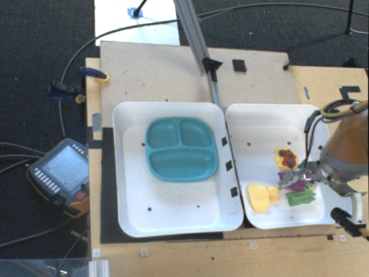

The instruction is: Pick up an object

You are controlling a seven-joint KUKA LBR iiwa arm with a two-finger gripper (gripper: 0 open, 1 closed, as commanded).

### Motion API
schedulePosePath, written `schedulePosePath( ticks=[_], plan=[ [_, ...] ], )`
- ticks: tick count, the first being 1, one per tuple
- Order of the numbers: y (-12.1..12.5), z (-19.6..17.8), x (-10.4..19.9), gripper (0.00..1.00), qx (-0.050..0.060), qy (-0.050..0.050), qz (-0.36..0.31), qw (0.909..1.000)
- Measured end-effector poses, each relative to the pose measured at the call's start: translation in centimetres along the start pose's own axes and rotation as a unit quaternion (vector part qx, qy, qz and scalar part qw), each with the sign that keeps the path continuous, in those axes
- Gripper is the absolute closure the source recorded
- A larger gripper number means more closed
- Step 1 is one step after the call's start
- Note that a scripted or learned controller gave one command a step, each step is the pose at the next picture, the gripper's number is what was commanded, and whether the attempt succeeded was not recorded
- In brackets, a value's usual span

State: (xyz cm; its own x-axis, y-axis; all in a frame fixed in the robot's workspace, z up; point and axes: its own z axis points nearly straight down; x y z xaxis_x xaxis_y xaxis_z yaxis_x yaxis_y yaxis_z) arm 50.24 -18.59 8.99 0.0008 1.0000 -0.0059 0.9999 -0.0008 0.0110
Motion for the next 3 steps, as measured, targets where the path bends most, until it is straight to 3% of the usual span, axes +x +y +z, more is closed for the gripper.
schedulePosePath(
  ticks=[1, 2, 3],
  plan=[
    [0.3, -1.2, -0.1, 1.00, -0.005, -0.003, 0.000, 1.0000],
    [0.1, -5.6, -0.2, 1.00, 0.003, 0.002, -0.002, 1.0000],
    [0.7, -11.9, 0.2, 1.00, 0.001, 0.002, -0.004, 1.0000]
  ],
)
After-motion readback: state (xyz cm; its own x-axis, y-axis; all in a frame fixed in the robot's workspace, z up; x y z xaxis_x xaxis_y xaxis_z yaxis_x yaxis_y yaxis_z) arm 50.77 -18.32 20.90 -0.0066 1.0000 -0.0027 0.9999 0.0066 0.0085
